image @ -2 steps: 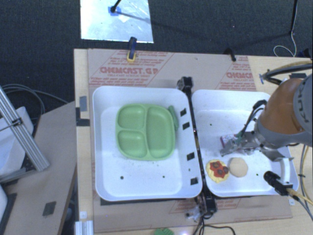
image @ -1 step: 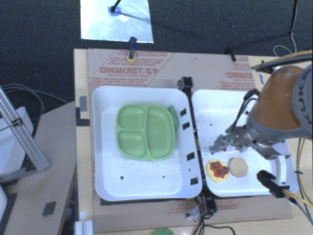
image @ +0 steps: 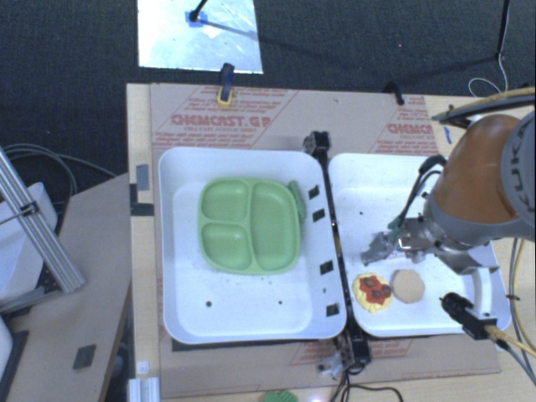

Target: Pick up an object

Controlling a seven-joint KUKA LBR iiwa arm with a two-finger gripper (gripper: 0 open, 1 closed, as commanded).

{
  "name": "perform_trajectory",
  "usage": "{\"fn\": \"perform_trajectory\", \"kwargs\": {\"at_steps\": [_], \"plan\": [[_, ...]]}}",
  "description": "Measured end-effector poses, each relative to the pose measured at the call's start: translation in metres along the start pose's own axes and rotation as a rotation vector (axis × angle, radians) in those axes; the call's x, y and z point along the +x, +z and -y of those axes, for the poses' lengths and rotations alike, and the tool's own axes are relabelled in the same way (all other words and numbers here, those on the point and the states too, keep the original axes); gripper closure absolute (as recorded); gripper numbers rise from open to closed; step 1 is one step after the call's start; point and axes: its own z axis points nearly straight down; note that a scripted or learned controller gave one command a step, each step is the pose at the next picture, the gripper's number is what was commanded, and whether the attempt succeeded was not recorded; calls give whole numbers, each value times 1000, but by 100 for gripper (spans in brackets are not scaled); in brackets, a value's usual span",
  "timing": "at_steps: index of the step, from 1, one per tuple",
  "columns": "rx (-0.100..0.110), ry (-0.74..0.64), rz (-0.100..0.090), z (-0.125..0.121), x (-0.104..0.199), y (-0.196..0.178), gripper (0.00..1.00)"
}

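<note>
Green plate (image: 249,226) with three sections, flat in the left white bin (image: 180,308) on the bench (image: 251,115). Grey arm (image: 479,182) with an orange band over the right white bin (image: 368,182), claw (image: 378,248) low above the bin floor, nothing seen between its fingers, too blurry to tell if spread or pressed together. Just below the claw and apart from it, a small yellow pizza toy with red spots (image: 373,292), and a round tan cookie toy (image: 408,286) right beside it.

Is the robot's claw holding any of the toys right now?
No. The gripper hangs over the right bin with nothing between its fingers. The pizza toy and the round tan toy lie below it, untouched.
</note>
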Motion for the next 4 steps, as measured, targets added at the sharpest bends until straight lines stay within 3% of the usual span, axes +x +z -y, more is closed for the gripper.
{"fn": "perform_trajectory", "kwargs": {"at_steps": [4], "plan": [[0,0,0,0,0,0,0]]}}
